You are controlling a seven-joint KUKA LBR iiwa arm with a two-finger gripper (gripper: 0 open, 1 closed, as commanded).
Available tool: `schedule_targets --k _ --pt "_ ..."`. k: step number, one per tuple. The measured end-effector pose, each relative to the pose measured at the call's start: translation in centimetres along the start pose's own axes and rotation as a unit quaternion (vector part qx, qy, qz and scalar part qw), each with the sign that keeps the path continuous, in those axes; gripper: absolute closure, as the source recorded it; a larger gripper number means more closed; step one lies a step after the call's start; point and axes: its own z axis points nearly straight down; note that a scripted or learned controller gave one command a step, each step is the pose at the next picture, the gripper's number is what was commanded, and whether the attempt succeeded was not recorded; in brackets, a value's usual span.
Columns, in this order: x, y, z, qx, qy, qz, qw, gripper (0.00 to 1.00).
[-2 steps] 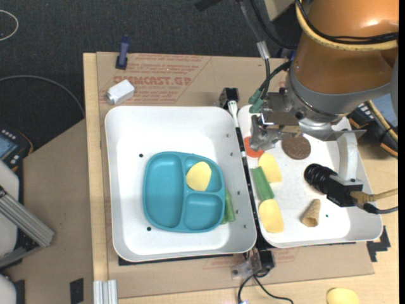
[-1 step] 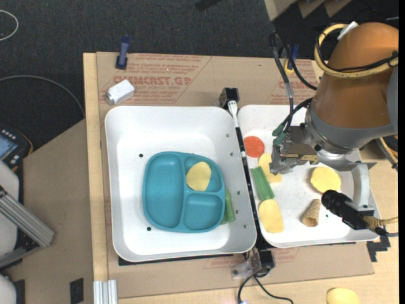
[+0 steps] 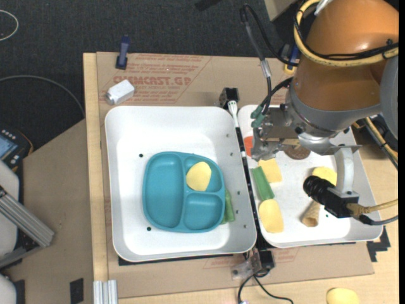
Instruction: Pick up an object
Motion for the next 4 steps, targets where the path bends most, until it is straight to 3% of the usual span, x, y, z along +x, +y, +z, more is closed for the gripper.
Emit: schedule_targets --k 1,2,3,4 --pt "-2.0 0.1 -12.5 -0.006 0.0 0.003 1.0 1.0" --pt "-2.6 -0.2 -0.8 0.009 -0.002 0.004 1.0 1.0" --pt "0.0 0.3 -11.7 -0.004 0.001 0.001 1.0 1.0" --pt "-2.9 -0.1 -2.6 0.008 -0.002 0.005 1.0 1.0"
